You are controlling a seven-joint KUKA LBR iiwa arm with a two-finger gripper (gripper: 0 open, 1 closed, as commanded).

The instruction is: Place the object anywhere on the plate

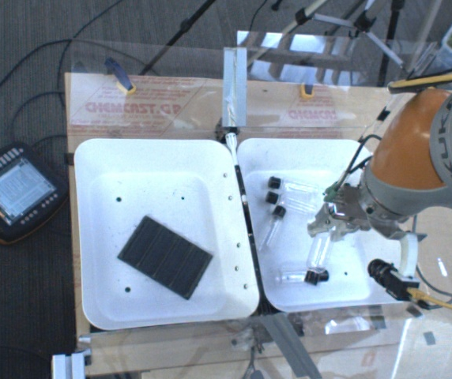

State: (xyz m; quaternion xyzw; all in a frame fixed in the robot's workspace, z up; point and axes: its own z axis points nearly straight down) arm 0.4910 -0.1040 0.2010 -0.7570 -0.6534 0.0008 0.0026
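— Vial (pixel 318 252) position? Under the gripper (pixel 326 226) in the right bin (pixel 289 155), long axis near upright in view.
— Gripper state? Cannot tell. Dark plate (pixel 165 257) lies in the left bin (pixel 99 164).

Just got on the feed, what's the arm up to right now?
The gripper is down in the right bin, among several clear vials with black caps, right by one upright vial. I can't tell if it has one. The dark ribbed plate lies in the left bin with nothing on it yet.
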